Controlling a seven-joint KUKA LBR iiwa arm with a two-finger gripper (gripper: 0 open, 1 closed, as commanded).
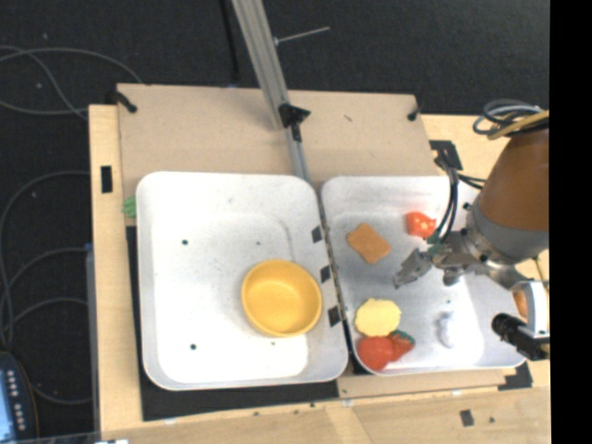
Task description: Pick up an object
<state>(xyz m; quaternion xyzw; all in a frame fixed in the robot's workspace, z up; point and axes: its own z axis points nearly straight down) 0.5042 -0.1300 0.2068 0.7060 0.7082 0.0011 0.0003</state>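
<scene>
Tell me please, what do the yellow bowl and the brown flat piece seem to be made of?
The yellow bowl looks like smooth moulded plastic: even colour, a soft sheen, a thin rounded rim. The brown flat piece looks like a toy slice of bread or toast, probably matte plastic or foam; it shows no shine, and the view is too coarse to tell which.

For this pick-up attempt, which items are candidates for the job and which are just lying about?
Job:
gripper over the right bin
brown block
small red-orange piece
yellow piece
red piece

Lying about:
yellow bowl in the left bin
metal rail
</scene>
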